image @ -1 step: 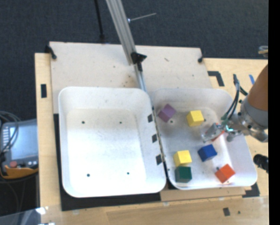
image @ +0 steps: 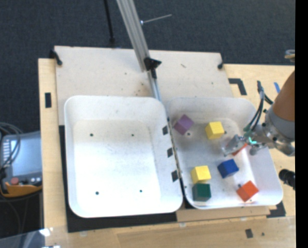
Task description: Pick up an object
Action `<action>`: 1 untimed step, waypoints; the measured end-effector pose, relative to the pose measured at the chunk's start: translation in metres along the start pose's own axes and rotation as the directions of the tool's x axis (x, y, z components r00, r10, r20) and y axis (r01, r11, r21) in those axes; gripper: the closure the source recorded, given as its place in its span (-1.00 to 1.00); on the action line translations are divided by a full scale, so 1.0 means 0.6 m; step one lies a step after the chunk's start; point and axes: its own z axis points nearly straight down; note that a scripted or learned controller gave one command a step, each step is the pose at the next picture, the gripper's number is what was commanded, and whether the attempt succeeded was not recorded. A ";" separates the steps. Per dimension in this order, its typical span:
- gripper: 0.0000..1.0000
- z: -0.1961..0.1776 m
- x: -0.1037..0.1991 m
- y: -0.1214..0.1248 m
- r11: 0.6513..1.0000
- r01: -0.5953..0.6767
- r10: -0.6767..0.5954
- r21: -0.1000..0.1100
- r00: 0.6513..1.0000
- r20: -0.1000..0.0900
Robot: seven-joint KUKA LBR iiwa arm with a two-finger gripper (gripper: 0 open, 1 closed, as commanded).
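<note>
The right bin (image: 262,187) holds several small blocks: a purple one (image: 183,124), a yellow one (image: 214,130), a second yellow one (image: 200,173), a green one (image: 201,191), a blue one (image: 228,168) and an orange-red one (image: 247,190). My gripper (image: 235,147) reaches in from the right and hangs over the bin's middle right, just above the blue block and right of the upper yellow block. A thin red piece shows at its tip. No block is visibly between its fingers.
The left bin (image: 76,112) lies beside the right one. A slanted aluminium bar (image: 135,32) rises from the back of the bench between the bins. A grey box with cables (image: 17,161) sits off the bench at left.
</note>
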 end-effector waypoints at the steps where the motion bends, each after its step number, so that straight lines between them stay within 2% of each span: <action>1: -1.00 0.090 0.016 -0.003 1.000 -0.004 0.004 0.006 1.000 0.001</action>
